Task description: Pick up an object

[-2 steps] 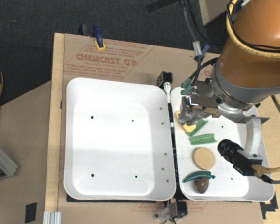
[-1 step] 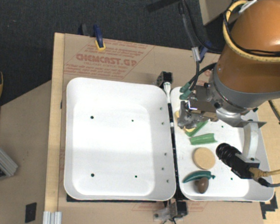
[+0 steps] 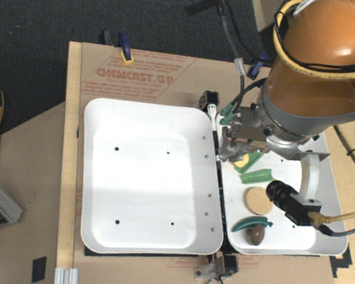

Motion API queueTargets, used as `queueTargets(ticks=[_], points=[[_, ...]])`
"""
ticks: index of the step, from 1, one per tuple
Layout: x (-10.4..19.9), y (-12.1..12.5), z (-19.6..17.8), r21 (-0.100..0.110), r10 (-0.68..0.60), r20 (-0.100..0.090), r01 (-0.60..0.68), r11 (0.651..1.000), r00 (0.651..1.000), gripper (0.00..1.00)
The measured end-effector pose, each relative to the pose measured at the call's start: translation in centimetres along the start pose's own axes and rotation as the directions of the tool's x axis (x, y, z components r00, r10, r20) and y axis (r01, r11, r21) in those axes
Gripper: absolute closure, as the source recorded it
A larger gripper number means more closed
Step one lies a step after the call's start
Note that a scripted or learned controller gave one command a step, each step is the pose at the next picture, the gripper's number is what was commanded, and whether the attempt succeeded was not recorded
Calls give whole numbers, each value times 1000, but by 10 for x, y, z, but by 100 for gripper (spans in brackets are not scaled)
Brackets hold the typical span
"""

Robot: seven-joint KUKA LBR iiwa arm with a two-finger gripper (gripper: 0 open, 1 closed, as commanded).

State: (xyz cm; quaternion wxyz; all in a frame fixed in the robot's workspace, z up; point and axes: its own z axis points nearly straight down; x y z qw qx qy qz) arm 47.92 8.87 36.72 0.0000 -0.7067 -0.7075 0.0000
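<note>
My gripper (image 3: 232, 148) is low over the far left corner of the right bin (image 3: 327, 247), close to the wall it shares with the left bin. Just right of the gripper lies a small yellow piece (image 3: 242, 163), partly hidden by the wrist. A green pod-shaped object (image 3: 256, 175) sits beside it. Nearer the front are a tan round disc (image 3: 257, 202) and a brown lump (image 3: 255, 235) with a teal strip (image 3: 252, 223) over it. The arm's grey and orange body covers the bin's far half.
The left bin (image 3: 103, 124) stands beside the right one, their rims touching. Both rest on a cardboard sheet (image 3: 141, 71) held by a blue and yellow clamp (image 3: 124, 47) at the far edge. A white curved part (image 3: 309, 177) lies near the right bin's right side.
</note>
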Motion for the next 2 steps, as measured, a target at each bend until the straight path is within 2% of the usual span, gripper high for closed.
queueTargets(ticks=[1,2], points=[[-1,0,0,0,1,0,-1,1000,1000,0],[0,1,-11,-2,0,0,0,1000,1000,100]])
